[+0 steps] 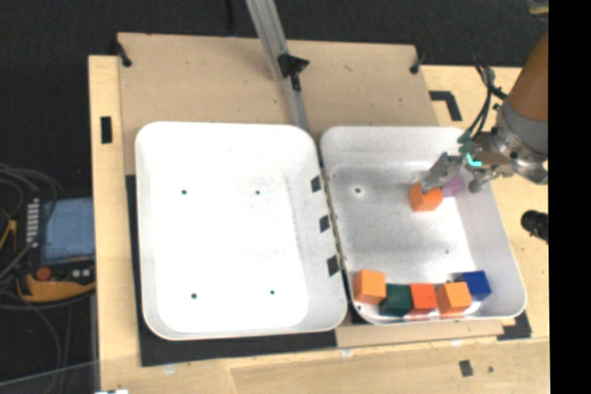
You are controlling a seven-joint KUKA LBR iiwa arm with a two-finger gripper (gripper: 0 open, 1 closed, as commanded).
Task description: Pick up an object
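The arm (531, 97) is cut off by the right edge. Just beside the fingers (443, 171), a purple object (454, 186) is mostly hidden, its shape unclear.

I take the right bin (480, 226) as my landmark. The left bin (226, 226) sits just beside it, their inner edges touching. Along its near wall I see a row of five blocks (420, 293). A single block (426, 197) sits toward its far right part, with the gripper (457, 173) just behind it, perhaps touching it.
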